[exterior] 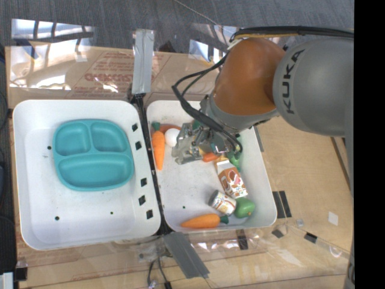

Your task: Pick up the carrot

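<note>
Two carrots lie in the right bin (180, 191). One carrot (158, 150) lies lengthwise along the bin's left wall, with its green top toward the far end. The other carrot (201, 221) lies along the near wall. My gripper (186, 147) hangs low over the upper middle of the bin, just right of the first carrot and apart from it. The orange-banded wrist covers what is behind it. A small orange piece (209, 157) peeks out beside the gripper.
A white egg (171, 137) sits next to the gripper. A printed carton (232, 182), a small can (223, 204) and green vegetables (244, 208) crowd the bin's right side. A teal divided plate (93, 154) rests in the left bin (36, 215).
</note>
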You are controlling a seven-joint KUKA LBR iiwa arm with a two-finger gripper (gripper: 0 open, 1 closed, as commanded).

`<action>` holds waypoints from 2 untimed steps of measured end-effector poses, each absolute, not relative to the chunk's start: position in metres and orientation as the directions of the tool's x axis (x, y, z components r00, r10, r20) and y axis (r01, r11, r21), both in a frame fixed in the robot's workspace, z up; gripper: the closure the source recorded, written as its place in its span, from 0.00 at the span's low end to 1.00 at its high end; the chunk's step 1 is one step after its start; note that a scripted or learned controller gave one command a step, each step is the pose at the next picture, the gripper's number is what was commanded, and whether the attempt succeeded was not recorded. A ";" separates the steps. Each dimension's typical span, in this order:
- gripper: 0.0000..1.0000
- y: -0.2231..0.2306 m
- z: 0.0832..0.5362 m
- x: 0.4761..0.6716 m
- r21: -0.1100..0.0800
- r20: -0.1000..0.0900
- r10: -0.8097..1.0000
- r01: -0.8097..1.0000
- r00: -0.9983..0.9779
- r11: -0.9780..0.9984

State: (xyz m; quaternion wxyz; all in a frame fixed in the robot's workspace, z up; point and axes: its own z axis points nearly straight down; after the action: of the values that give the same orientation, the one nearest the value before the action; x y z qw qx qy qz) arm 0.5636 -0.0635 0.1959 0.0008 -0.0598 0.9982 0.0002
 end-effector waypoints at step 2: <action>0.00 -0.068 0.191 0.518 0.002 0.002 -0.454 -0.454 -0.891 0.891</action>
State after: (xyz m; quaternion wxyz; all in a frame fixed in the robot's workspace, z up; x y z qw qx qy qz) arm 0.5178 -0.0680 0.1912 -0.0012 -0.2333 0.9724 0.0006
